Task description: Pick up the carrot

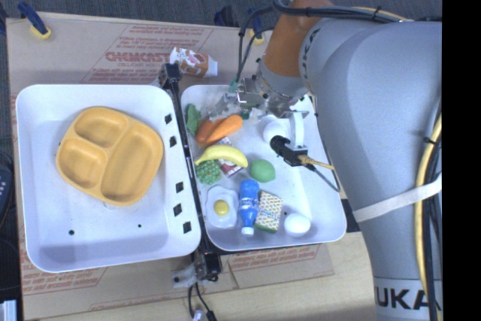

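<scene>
The carrot [219, 129] is seen lying slantwise in the right bin [325, 216], near its far-left corner — just above the banana [222, 155] and beside a green vegetable [193, 119]. The gripper [244, 100] is positioned close over the carrot's upper end, though whether it is spread or pressed together cannot be told — the wrist hides it. A yellow divided plate [110, 154] is held in the left bin [37, 184].
</scene>
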Available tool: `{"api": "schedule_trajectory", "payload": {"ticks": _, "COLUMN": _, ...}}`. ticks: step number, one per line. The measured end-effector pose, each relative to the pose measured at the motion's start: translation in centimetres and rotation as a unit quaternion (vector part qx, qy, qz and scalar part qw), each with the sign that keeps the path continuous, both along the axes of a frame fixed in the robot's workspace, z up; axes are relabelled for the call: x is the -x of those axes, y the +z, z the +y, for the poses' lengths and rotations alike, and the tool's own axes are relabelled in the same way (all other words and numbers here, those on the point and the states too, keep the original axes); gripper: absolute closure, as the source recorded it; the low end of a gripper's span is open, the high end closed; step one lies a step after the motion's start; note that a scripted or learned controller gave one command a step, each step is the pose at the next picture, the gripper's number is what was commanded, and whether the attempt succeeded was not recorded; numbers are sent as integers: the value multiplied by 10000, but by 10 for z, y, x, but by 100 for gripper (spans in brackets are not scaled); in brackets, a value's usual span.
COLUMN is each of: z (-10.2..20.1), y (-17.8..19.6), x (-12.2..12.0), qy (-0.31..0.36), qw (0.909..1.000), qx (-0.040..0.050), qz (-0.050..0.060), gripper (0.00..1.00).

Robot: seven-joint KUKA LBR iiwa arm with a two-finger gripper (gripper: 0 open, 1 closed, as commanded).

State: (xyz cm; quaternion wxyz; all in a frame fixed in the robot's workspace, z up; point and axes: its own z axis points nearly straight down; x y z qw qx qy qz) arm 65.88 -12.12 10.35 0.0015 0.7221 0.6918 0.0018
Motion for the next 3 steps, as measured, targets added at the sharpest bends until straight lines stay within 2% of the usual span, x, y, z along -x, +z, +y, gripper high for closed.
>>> {"api": "schedule_trajectory", "payload": {"ticks": 1, "z": 11, "y": -12, "x": 20, "qy": 871, "qw": 9962, "qx": -5, "qz": 50, "gripper": 0}}
{"api": "schedule_trajectory", "payload": {"ticks": 2, "z": 11, "y": -2, "x": 20, "qy": 885, "qw": 9961, "qx": -4, "qz": 66, "gripper": 100}}
{"api": "schedule_trajectory", "payload": {"ticks": 3, "z": 42, "y": 149, "x": 48, "qy": 665, "qw": 9978, "qx": 5, "qz": 24, "gripper": 100}}
